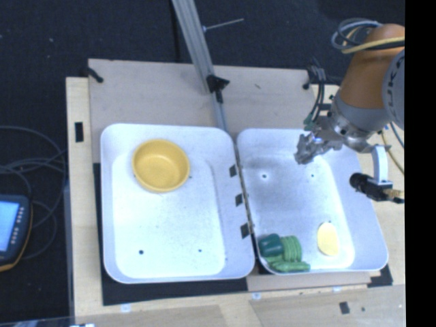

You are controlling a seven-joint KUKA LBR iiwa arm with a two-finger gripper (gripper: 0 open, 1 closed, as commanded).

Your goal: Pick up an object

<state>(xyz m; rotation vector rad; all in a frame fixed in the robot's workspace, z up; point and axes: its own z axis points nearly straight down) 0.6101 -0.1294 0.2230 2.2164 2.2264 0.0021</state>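
Lying in the near corner of the right bin (pixel 354 182), the pale yellow piece (pixel 328 239) and the green stack (pixel 281 249) just beside it are your nearest candidates. You find both well apart from the claw (pixel 306 148), which hangs over the far end of the same bin, so the coming move runs toward the camera along the bin's length, with little sideways shift for the yellow piece. The green stack's long axis runs roughly across the bin, hard against the near wall. The yellow bowl (pixel 161 165) sits in the left bin (pixel 136 251), farther off across the divider. Whether the claw is apart or together, you cannot tell; nothing shows clamped in it.
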